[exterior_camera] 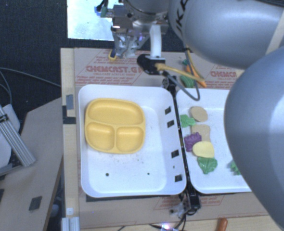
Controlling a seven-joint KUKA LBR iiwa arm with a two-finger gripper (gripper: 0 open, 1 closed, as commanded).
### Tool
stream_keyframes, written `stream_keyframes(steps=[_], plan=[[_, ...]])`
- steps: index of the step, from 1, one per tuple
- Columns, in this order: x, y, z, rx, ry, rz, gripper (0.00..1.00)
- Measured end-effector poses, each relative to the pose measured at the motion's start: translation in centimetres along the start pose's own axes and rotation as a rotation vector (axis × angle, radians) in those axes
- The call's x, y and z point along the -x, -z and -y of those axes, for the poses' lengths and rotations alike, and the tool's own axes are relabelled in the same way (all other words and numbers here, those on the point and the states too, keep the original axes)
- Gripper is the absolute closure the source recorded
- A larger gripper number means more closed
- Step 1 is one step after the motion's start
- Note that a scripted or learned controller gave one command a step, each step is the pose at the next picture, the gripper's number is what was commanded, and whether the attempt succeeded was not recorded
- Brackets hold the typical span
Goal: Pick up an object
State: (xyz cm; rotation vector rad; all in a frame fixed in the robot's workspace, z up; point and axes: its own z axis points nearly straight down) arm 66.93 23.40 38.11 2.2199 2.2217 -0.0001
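My gripper (136, 44) hangs high over the cardboard behind the left bin (132, 182), at the top middle of the camera view. A yellow three-compartment plate (115, 125) lies in the left bin's far left part. The right bin (219, 186) holds small toy foods close together along its left side: a tan round piece (198, 113), a green leaf (186, 121), a purple piece (192, 140), a yellow piece (203, 149) and a green piece (207, 165). The grey arm covers the right bin's right part. I see no object at the gripper.
A black fitting with yellow and orange cables (180, 76) hangs beside the gripper, above the divider between the bins. Black clips (173, 138) line that divider. Another green piece (234, 167) peeks out by the arm. Cardboard (98, 69) lies under both bins.
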Motion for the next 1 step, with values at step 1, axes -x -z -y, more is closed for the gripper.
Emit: stream_keyframes(steps=[1], plan=[[-0.04, 0.23, 0.07, 0.001, 0.002, -0.001, 0.0]])
